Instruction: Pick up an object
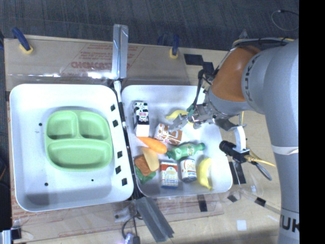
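The right bin [213,93] holds several toy foods. A black-and-white cow carton [140,112] stands at its back left, with a brown-and-white carton [167,132] and an orange carrot [153,144] nearer the middle. A green bottle [185,149] lies across the centre. Along the front are a sandwich [145,164], a red-and-white box [169,174], a small can [188,169] and a banana [204,173]. My gripper [193,117] hangs low over the bin's right middle, right beside a small yellow item [176,115]; I cannot tell whether it touches it.
The left bin [25,187] carries a green divided plate [78,139]. A metal divider bar [120,50] runs up between the bins. The grey arm [269,85] with its orange band covers the right bin's right rim.
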`<state>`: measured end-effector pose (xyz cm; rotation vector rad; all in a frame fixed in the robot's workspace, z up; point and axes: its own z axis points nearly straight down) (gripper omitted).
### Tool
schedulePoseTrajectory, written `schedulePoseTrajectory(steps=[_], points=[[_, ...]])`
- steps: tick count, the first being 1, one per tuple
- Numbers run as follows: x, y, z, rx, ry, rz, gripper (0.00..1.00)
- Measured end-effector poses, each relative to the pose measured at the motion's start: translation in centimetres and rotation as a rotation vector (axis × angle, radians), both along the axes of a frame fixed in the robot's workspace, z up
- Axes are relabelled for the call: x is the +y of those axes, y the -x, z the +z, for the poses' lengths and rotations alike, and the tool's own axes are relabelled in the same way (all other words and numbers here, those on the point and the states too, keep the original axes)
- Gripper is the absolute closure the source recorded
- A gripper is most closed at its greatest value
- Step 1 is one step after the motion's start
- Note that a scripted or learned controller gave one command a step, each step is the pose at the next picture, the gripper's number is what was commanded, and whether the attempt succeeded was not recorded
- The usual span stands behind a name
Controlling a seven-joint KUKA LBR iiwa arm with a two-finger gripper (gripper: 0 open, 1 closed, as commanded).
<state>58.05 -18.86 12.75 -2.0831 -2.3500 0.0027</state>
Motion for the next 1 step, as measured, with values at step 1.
schedulePoseTrajectory(steps=[1], points=[[-0.02, -0.05, 1.01, 0.0, 0.001, 0.004, 1.0]])
